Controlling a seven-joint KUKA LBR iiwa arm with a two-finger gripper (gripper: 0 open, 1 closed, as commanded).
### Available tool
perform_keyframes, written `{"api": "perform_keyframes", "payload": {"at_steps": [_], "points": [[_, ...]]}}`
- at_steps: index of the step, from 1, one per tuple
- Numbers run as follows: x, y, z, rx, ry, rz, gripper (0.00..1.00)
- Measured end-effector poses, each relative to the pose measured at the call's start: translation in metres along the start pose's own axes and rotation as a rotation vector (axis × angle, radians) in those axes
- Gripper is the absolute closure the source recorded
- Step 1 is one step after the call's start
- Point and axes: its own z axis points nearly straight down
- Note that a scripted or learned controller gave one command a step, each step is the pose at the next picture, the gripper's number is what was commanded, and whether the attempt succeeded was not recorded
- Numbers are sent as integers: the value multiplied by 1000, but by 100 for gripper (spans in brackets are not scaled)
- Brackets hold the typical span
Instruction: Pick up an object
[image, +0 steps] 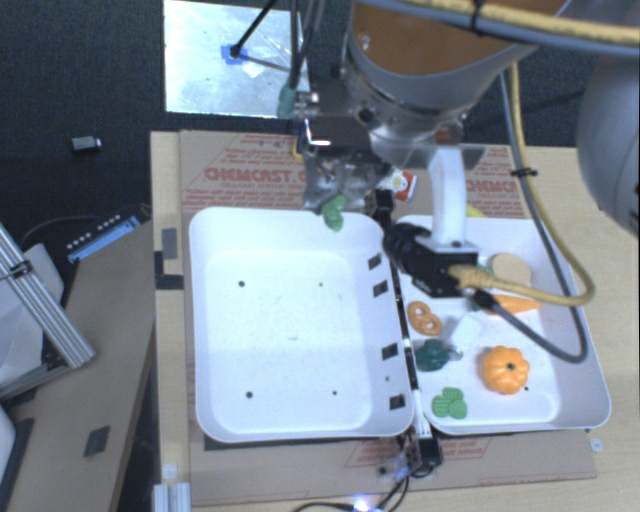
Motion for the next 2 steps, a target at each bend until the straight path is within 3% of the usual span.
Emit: {"api": "perform_keyframes", "payload": {"at_steps": [2], "points": [[0,0,0,0,0,0,100]]}}
